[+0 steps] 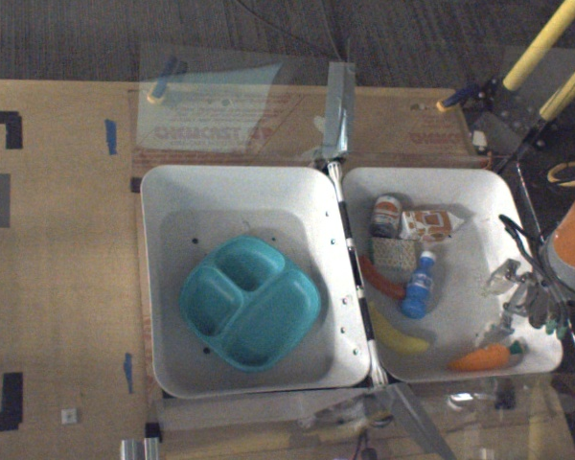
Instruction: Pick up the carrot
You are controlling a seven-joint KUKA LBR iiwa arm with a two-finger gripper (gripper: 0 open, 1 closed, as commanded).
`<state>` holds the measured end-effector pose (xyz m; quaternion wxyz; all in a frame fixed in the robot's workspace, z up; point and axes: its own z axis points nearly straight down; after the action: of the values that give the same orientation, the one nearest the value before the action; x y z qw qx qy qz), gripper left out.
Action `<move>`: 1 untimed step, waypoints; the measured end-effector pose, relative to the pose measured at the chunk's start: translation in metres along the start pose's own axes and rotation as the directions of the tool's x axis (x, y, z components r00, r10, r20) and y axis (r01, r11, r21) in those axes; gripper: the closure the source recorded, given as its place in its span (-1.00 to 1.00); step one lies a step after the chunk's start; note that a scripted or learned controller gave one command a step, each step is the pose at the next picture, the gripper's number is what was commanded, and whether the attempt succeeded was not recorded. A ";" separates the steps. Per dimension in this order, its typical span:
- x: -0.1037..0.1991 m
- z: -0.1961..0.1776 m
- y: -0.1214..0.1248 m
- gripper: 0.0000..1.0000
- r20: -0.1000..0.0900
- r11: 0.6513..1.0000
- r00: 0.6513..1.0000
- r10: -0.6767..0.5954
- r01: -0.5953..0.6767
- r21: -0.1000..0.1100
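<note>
You are looking down on a brown tabletop (67, 286) that carries 2 shallow white bins side by side. The left bin (172, 199) holds 1 teal divided plate (250, 302) with 3 compartments, lying near the bin's middle and turned at an angle.

The right bin (479, 195) holds the clutter. The carrot (481, 357) lies flat near the bin's front right corner, orange body pointing left and its green stub to the right. Left of it, along the front, you see a yellow banana (400, 335). Above the banana a red pepper-like piece (380, 277) runs diagonally beside the bin's left wall, and a small blue bottle with a white cap (419, 287) lies just beside it. Further back sit a patterned can (395, 253), a can with a red top (386, 215) and a small orange-and-white carton (428, 225), all close together.

The arm comes in from the right, its orange band (567, 247) at the picture's edge. The claw (516, 307) hangs over the right side of the right bin, just above the carrot's green end in the picture. You cannot tell from this angle how far the claw is parted, and nothing can be seen gripped in it; the carrot rests on the bin floor.

At the back, a clear plastic sheet (220, 108) lies on the tabletop behind the left bin, and yellow-handled tools (541, 41) sit at the upper right.
</note>
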<state>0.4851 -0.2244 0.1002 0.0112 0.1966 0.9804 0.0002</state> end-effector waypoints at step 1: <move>0.030 -0.115 0.071 -1.00 -0.017 0.994 0.994 -0.106 0.106 0.001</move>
<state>0.4819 -0.1469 0.2146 0.0028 0.1444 0.9895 0.0002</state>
